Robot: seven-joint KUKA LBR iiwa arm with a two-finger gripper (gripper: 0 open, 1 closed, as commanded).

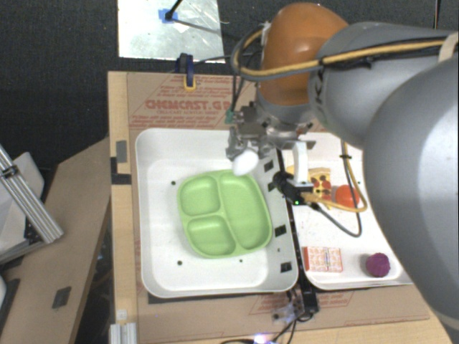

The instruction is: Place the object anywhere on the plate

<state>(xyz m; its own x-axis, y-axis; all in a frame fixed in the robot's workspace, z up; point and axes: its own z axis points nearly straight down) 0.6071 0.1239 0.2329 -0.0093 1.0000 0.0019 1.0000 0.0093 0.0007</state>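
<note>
Grey and bulky, the arm's nearest link (401, 156) sits closest to my camera and hides much of the right-hand bin. Beyond it, the tool (242, 155) hangs just over the far right corner of the light green, three-compartment plastic plate (224, 213), which lies in the left white bin (154, 192). At the tool's tip I see a small, rounded white object (244, 163), pale and smooth; it seems to sit at the fingertips, but from this slant I cannot tell whether the tool is closed on it or merely beside it.

I judge the object light, and it looks slick and curved, so it could squirt out of a pinch; I would take it across its widest middle. If it is released, it may roll, though the plate's raised dividers should catch it.

Right of the plate, in the other bin, lie an orange ball-like thing (346, 196), a small printed card (323, 259) and a purple ball (378, 264).
</note>
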